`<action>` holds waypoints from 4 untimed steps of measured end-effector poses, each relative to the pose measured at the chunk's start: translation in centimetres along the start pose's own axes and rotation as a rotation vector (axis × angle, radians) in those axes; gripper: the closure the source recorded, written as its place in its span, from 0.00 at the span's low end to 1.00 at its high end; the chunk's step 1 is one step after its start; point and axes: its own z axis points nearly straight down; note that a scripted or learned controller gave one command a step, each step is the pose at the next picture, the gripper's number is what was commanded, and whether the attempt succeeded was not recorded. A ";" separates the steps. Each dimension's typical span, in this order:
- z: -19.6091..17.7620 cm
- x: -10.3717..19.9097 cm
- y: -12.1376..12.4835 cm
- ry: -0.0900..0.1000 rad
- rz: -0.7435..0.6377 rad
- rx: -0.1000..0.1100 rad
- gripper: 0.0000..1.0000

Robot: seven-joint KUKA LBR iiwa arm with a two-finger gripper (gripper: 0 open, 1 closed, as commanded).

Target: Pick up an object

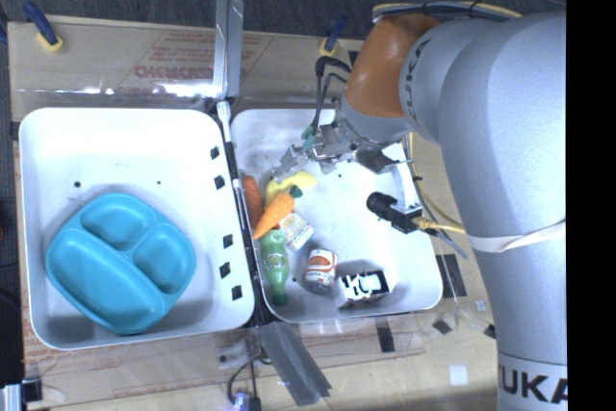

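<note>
My gripper (310, 149) hangs low over the upper middle of the right bin (414, 289), below the arm's orange band. Just below and left of it lies a yellow banana (295, 182). An orange carrot (274, 208) rests against the banana, and a reddish-orange piece (251, 193) lies along the bin's left wall. Further down are a green bottle (275, 262), a small white packet (296, 231), a can (320, 269) and a black-and-white item (363, 284). I see nothing held by the gripper.
The left bin (58, 140) holds a blue divided plate (119, 260) at its lower left. A black fitting with a cable (390, 207) juts from the arm over the right bin. The big grey arm body covers the bench's right side.
</note>
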 end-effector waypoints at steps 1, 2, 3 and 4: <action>2.0 0.6 -2.1 -0.006 -0.009 -0.027 0.00; 1.4 0.3 -2.2 -0.008 -0.011 -0.022 1.00; 1.4 0.3 -2.2 -0.009 -0.012 -0.022 0.00; -1.4 0.5 -1.7 -0.001 -0.192 -0.004 0.00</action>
